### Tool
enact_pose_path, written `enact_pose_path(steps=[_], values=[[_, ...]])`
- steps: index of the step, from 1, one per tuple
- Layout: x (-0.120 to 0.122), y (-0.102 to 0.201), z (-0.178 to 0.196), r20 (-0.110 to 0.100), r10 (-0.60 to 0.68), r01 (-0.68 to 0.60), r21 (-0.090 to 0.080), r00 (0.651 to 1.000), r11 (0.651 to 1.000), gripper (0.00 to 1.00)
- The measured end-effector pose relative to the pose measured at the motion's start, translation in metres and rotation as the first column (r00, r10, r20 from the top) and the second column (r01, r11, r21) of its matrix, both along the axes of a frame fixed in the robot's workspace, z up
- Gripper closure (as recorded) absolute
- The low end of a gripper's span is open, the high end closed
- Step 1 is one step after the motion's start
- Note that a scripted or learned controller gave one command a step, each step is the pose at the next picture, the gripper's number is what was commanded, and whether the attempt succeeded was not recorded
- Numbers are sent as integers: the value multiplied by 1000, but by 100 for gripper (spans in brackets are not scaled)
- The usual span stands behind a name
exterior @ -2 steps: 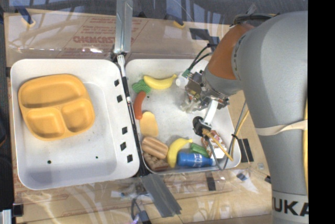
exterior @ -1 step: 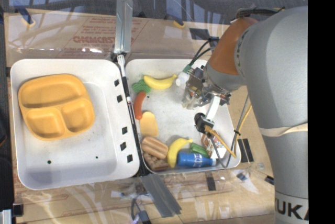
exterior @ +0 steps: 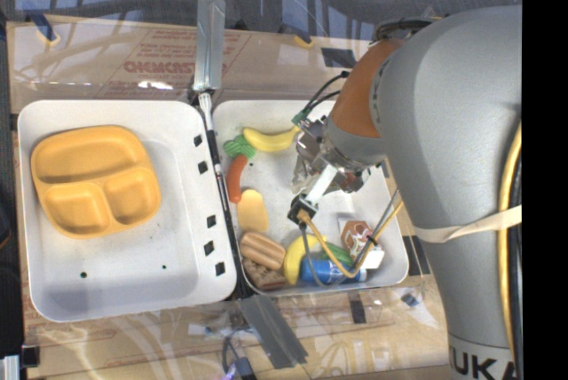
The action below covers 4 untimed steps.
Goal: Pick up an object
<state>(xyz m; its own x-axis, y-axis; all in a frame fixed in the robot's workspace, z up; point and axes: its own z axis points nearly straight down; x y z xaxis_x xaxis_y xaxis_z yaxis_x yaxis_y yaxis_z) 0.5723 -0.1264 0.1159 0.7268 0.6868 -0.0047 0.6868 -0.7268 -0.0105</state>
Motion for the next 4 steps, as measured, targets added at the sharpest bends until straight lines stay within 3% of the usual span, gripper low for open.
enact_pose_path(steps=[1, 2, 3, 4], values=[[22, 34, -19, 2, -207, 207, -3, 978, 978, 100], [24, 98, 77, 10, -177, 177, -1, 984, 984, 100], [21, 73, 112, 7, -450, 450, -6, 893, 893, 100], [13, 23, 140, 8, -446, 446, -6, 895, 895, 100]])
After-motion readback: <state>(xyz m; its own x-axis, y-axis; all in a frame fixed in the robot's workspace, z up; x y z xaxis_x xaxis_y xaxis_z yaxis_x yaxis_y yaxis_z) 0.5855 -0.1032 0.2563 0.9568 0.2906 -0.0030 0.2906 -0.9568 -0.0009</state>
